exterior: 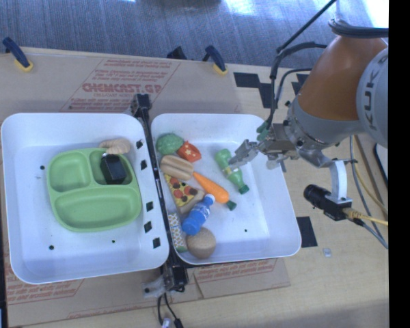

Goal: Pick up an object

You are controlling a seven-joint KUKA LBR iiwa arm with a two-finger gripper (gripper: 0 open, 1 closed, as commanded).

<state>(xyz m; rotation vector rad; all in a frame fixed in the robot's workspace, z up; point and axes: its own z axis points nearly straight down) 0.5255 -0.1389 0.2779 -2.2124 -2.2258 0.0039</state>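
Now nearing the small green plastic bottle (231,170) from three o'clock, claw (244,152) grip unreadable; next, lower and clench.

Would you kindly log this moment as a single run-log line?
gripper: over right bin, beside green bottle | holding: nothing seen | left bin: green tray with black object | pick: not yet done

Fixed overhead camera, slanted down, both bins (14,183)
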